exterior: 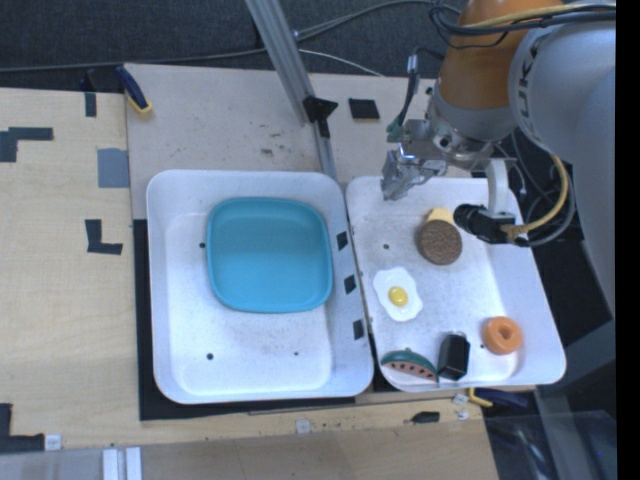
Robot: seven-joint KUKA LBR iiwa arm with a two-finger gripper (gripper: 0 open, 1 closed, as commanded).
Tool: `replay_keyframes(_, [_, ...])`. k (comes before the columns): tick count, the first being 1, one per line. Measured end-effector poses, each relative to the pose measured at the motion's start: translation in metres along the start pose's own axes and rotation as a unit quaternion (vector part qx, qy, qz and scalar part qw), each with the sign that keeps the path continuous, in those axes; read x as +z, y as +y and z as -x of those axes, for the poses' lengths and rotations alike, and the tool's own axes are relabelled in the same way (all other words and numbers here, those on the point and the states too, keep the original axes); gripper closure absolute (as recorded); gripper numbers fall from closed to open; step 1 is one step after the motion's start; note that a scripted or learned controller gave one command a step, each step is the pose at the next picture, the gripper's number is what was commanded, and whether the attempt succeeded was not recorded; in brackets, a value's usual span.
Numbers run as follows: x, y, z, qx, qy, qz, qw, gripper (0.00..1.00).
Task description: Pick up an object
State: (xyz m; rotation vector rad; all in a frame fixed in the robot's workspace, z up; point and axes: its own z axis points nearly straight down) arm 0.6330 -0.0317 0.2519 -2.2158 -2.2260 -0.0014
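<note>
1. The cookie (439, 242) lies in my right bin (520, 298), a yellow cube (439, 216) touching its top edge.
2. My claw (398, 183) hangs over that bin's top left corner, near the cookie, gripping nothing; whether it's open or closed, I cannot tell.
3. Lower down lie an egg (398, 295), donut (501, 334), black block (453, 356) and melon slice (410, 368).
4. The left bin (180, 358) holds a blue plate (268, 253).
</note>
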Motion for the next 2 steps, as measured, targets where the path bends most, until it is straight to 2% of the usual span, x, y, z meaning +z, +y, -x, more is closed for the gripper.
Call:
replay_keyframes(1, [0.004,-0.002,-0.047,0.0,0.0,-0.001,1.0,1.0])
replay_keyframes(2, [0.021,-0.015,-0.097,0.0,0.0,-0.001,1.0,1.0])
